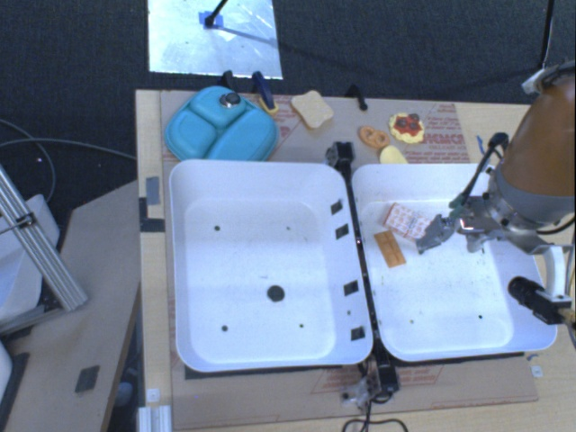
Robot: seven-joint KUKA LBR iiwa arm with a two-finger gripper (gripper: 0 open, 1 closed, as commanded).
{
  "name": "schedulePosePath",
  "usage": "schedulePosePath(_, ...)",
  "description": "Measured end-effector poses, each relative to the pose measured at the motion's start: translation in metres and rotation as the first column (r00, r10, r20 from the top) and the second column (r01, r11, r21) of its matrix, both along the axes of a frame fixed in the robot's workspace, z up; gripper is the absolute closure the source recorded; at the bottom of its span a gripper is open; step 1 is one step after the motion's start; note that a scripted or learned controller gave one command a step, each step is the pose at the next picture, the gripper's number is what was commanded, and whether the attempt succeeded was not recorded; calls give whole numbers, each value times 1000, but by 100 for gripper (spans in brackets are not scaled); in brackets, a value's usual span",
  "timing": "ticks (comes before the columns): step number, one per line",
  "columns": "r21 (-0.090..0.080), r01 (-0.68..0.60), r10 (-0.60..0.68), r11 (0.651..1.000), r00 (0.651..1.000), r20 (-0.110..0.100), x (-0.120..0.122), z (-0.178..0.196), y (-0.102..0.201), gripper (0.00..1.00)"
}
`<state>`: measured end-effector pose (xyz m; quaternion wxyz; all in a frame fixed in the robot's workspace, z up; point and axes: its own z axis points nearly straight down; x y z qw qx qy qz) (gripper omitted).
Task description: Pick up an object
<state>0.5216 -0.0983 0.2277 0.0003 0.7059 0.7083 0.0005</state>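
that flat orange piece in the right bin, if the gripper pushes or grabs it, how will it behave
The orange piece looks thin and lies flat on the right bin floor, so it probably slides rather than rolls. Its low edges may be hard for the gripper to pinch. It seems light.

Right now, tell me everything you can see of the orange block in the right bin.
The orange block is a small flat oblong, plain orange-brown, with no marking that can be made out; its material cannot be told. It lies flat on the floor of the right bin, near that bin's left wall, its long side tilted a little off the wall's line. Just above and to its right lies a pink-and-white patterned packet, close by; whether they touch cannot be told. The gripper hangs to its right, apart from it.
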Motion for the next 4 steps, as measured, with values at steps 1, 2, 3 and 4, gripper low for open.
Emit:
schedulePosePath(1, -3, -2, 2, 1000, 1000, 8, 118, -126, -39, 0)
schedulePosePath(2, 3, 1, -1, 1000, 1000, -5, 30, -101, 5, 0)
schedulePosePath(3, -2, -5, 5, 1000, 1000, 12, 151, -142, 5, 0)
schedulePosePath(4, -1, 2, -2, 1000, 1000, 5, 114, -141, -7, 0)
